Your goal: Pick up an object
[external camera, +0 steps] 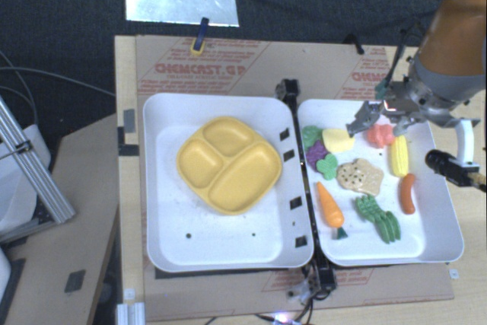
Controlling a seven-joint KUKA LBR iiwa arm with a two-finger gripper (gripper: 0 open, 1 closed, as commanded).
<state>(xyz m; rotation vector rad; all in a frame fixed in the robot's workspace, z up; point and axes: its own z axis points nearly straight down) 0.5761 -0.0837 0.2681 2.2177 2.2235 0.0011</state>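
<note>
Dark carpeted floor behind a cardboard-topped bench [228,68] bearing two shallow white bins side by side. Left bin [163,240]: yellow divided plate [228,164], nothing else. Right bin [441,240]: toy foods, namely yellow block [337,139], pink piece [380,135], corn cob [399,156], sausage [408,193], cracker [361,176], carrot [329,206], green bunch [380,218], purple grapes [322,161], green leafy piece [310,135]. Gripper [384,118] over the far part of the right bin, fingers spread apart and pointing down, nothing between them. Pink piece directly below and between the fingers, compact, no marked long axis. Yellow block just beside the left finger; corn cob just to the other side, long axis running near to far. Probable target: pink piece, reached by a straight descent; contact with it not discernible at this angle.
</note>
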